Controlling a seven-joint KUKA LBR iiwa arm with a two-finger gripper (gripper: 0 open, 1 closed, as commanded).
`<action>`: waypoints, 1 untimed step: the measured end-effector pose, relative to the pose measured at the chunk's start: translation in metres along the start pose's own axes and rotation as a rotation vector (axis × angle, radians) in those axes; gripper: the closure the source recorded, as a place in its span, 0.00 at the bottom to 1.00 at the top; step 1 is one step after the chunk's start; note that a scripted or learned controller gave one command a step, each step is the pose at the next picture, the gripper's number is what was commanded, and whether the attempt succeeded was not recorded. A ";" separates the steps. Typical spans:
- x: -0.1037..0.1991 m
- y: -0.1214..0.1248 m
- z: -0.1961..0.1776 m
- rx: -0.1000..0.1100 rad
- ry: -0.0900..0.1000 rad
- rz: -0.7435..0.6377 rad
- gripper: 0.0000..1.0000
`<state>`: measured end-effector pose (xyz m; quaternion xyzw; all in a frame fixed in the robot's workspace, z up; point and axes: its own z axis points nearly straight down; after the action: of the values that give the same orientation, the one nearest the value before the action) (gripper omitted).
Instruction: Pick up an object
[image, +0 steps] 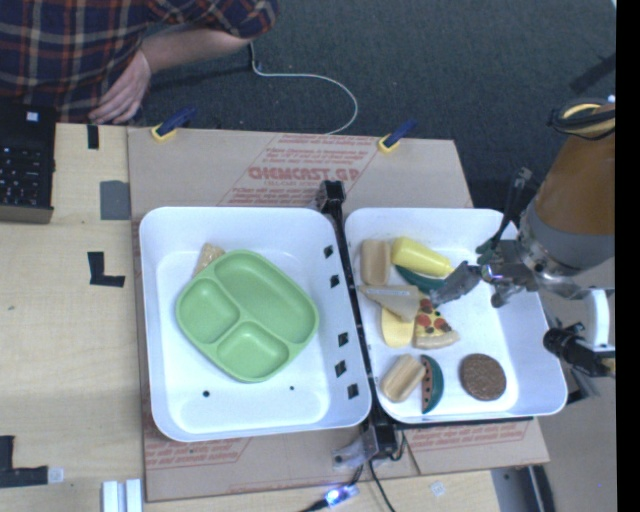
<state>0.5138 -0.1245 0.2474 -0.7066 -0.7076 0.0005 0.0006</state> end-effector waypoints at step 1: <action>0.015 -0.006 0.151 0.015 0.003 0.000 0.00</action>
<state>0.5076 -0.1092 0.0961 -0.7065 -0.7077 0.0045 0.0069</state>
